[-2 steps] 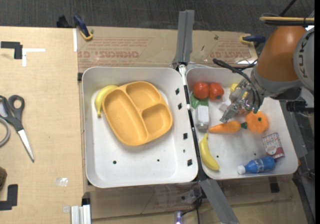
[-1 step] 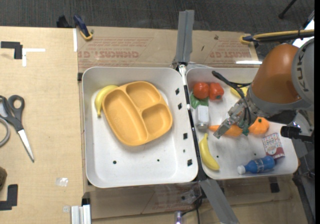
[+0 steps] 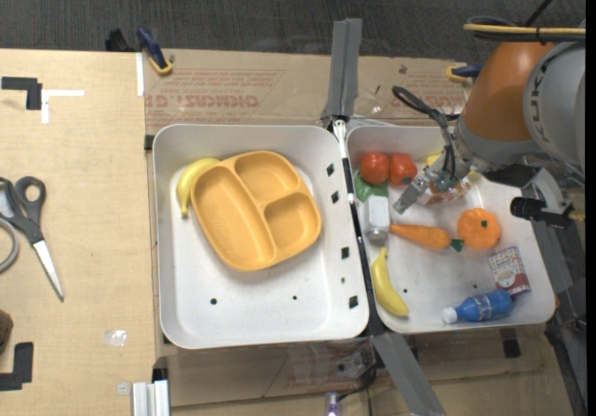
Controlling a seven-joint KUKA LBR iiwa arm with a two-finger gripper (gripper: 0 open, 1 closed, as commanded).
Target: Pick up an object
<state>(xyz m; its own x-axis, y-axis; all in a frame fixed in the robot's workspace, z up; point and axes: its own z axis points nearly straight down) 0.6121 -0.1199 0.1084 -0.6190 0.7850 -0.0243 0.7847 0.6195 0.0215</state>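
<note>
The gripper (image 3: 416, 193) hangs low in the right bin (image 3: 531, 312); whether it is spread or closed cannot be told from this angle, and nothing is seen held in it. Just below it lies a carrot (image 3: 421, 236), orange and tapered, with a green stub at one end. A round orange fruit (image 3: 479, 228) sits beside that stub, red tomatoes (image 3: 387, 167) lie just left of the gripper, and a yellow banana (image 3: 388, 286) rests farther below, near the bin's left wall.

The yellow plate (image 3: 256, 209) hides most of a banana (image 3: 191, 180).
</note>
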